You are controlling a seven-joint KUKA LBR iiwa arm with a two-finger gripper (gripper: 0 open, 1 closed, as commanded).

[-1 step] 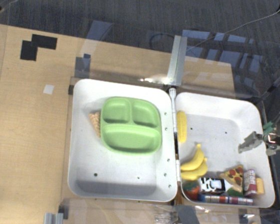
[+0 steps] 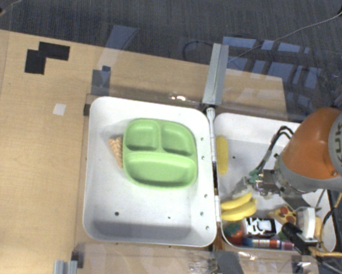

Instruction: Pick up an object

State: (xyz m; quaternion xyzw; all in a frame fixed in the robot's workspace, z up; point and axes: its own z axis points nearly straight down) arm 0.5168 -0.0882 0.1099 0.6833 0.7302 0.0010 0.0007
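Note:
My gripper (image 2: 255,181) hangs low in the right bin (image 2: 245,132), under the orange band of the arm (image 2: 312,146). Just below and left of it lies a yellow banana bunch (image 2: 238,207), very close to the gripper tip. A yellow corn cob (image 2: 221,154) lies along the bin's left wall. Along the bin's front edge sit a black-and-white item (image 2: 260,225) and a red marker-like item (image 2: 264,242). A small yellow piece (image 2: 285,212) lies right of the bananas. The arm hides the bin's right part.
The left bin (image 2: 143,222) holds a green divided plate (image 2: 159,152) with a tan textured piece (image 2: 116,150) poking out under its left edge. A metal divider (image 2: 214,77) stands behind the bins. The wooden bench (image 2: 26,166) stretches to the left.

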